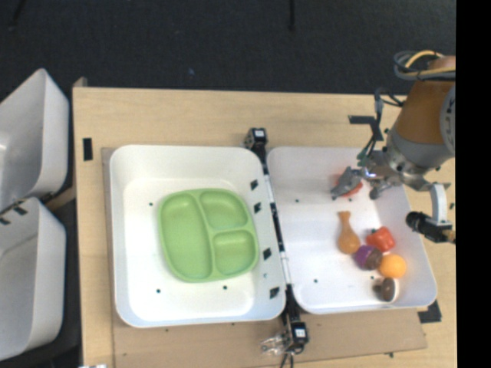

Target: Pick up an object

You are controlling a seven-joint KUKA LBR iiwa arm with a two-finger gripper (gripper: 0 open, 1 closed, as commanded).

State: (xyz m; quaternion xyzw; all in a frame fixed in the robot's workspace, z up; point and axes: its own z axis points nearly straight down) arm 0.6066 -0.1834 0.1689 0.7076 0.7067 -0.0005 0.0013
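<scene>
Single overhead view of a worktop [192, 113] of pale wood bearing two shallow white bins; the right-hand bin [307, 205] serves as landmark throughout. The arm [422, 121], grey with an orange band, reaches over this bin's far right corner; its claw [359, 181] hangs low above the bin's far portion, close over a small red object [350, 190] partly hidden beneath it; whether the claw is spread or closed cannot be told, and nothing is visibly held between its tips. Candidate objects lie in the bin's near right quarter: an orange gourd-shaped piece [347, 234], a red piece [381, 239], a purple piece [367, 257], an orange ball [393, 267] and a brownish piece [385, 288], clustered closely. Judged progress: approach made, grasp unconfirmed; closing, lifting and clearing the bin appear to remain. Left of the landmark, touching it along a clipped seam, sits the second bin [130, 205], holding a green divided tray [209, 233]; beyond the worktop, dark carpeted floor [192, 29]; white containers [31, 205] stand further left.
</scene>
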